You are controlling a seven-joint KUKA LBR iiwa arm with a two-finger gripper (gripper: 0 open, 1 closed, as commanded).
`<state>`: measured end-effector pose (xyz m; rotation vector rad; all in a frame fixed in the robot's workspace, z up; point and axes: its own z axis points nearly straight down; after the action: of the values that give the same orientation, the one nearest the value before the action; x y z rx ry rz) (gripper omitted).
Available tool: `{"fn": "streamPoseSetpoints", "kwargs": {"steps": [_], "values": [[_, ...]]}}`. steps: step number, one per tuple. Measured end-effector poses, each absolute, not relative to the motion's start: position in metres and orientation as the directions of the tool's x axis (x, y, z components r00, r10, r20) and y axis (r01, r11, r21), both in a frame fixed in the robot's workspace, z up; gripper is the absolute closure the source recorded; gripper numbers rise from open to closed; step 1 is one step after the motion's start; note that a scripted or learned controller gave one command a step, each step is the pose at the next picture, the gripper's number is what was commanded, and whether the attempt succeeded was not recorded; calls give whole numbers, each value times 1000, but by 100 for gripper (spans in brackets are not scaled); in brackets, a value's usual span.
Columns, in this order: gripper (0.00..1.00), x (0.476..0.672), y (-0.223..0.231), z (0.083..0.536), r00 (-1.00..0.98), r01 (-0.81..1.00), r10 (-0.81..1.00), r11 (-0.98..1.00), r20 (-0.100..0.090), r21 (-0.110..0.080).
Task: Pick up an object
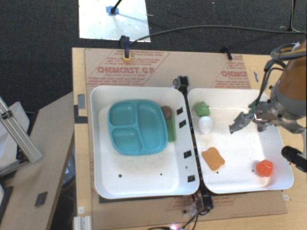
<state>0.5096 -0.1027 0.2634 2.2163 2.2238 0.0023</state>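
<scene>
1. Biggest first: we've got two shallow white bins side by side. The left bin [103,176] holds a teal divided plate [136,127], with a green strip [171,128] and a small brown thing [166,112] tucked against its right edge.
2. The right bin [240,178] is where the small stuff sits, so that's where we'd go shopping for a pick.
3. The arm [292,87] reaches in from the right, and the gripper [238,123] hangs over the upper middle of the right bin with nothing between its fingers. Open or closed? We honestly can't tell from this angle.
4. Orange flat piece [213,158], near the divider at the front. Looks thin and low, so we figure it's awkward to pinch.
5. Green lump [202,109], at the back by the divider, touching or just beside the white one.
6. Red-orange ball-ish thing [264,167], front right corner, well apart from the others. Looks light and rounded, might roll; we'd close across its middle.
7. White egg-shaped object [205,124], nearest the gripper. Probably smooth and slippery, so we'd grab around the widest part.
</scene>
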Motion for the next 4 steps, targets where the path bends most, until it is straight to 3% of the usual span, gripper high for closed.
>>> {"fn": "streamPoseSetpoints", "kwargs": {"steps": [3, 4], "values": [[0, 530, -95, 104, -1, 1000, 1000, 1, 1, -4], [100, 532, -96, 118, 0, 1000, 1000, 0, 0, 1]]}}
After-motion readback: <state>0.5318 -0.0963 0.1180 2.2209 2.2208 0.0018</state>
